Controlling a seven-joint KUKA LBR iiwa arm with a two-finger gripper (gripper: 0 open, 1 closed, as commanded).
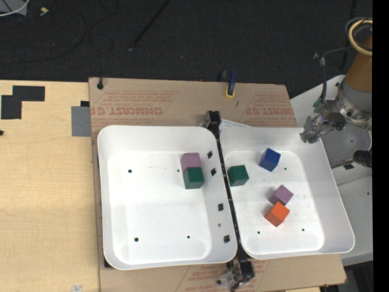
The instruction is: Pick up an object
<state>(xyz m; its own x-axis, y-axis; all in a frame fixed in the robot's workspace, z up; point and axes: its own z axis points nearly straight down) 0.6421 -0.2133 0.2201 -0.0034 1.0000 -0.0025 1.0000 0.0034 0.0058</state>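
Note:
The left bin [121,145] holds a purple cube [190,160] touching a dark green cube [193,177] just in front of it, near the bin's right wall. In the right bin [328,224] lie a green cube [237,175] by the divider, a blue cube [270,159] further back, and a light purple cube [282,194] touching an orange cube [277,213]. My gripper [311,131] hangs at the right bin's far right corner, outside the rim, well away from every cube. Nothing shows between its tips.
Both bins rest on a cardboard sheet [152,102] held by a blue-and-yellow clamp [230,84] at the back edge. Black clips [213,121] join the bins along the divider. Wooden bench top [42,193] extends to the left. The arm body [358,84] rises at the right.

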